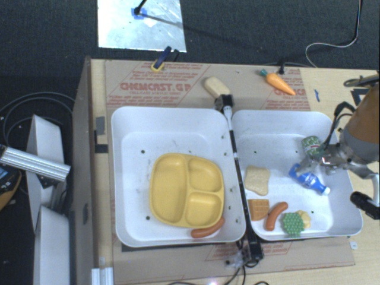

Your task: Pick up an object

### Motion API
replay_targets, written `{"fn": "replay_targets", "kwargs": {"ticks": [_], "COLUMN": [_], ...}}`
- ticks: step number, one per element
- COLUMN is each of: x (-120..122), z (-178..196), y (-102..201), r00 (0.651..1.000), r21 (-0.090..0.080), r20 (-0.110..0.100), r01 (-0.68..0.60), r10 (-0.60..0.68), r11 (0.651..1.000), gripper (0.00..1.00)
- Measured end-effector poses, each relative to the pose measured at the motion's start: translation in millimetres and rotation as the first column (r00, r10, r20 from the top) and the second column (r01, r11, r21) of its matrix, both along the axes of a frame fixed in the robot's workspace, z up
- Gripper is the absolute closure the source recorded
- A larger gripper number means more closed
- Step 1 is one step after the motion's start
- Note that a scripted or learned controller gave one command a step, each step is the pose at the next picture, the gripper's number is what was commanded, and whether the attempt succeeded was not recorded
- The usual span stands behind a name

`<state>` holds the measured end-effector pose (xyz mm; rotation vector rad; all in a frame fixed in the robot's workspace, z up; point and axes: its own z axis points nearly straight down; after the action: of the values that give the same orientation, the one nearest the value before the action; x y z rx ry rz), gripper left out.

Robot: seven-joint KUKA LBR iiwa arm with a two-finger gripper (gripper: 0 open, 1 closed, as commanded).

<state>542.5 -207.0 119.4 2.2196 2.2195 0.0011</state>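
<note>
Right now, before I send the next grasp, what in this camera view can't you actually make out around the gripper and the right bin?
- Gripper: too blurred in the camera view to tell finger state or whether it grips anything.
- Blue bottle: contact with the gripper unclear; they overlap.
- Green-white object: too small to identify.
- Arm: cut off by the right edge.
- Sausage beside the yellow tray: touching or tucked under, unclear.

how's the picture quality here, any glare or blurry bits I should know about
Camera view: light is soft and even, with faint shadows inside the white bins; the shiny sheet on the dark floor shows bright glare; the whole frame is slightly soft, so the lettering on the cardboard is fuzzy; the tool near the blue bottle is too blurred to make out its fingers.
</note>
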Motion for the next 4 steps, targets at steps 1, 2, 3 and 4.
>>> {"fn": "replay_targets", "kwargs": {"ticks": [1, 2, 3, 4], "x": [22.6, 23.6, 127.3, 100.8], "z": [-35.2, -24.2, 5.8, 26.4], "y": [12.4, 12.0, 58.1, 102.3], "r00": [1.000, 1.000, 1.000, 1.000], "r21": [0.001, 0.000, 0.001, 0.001], "r20": [-0.001, 0.002, 0.003, 0.001], "r01": [-0.004, -0.005, -0.005, -0.006], "r10": [0.004, 0.005, 0.005, 0.006], "r11": [1.000, 1.000, 1.000, 1.000], "gripper": [0.00, 1.00, 1.00, 1.00]}}
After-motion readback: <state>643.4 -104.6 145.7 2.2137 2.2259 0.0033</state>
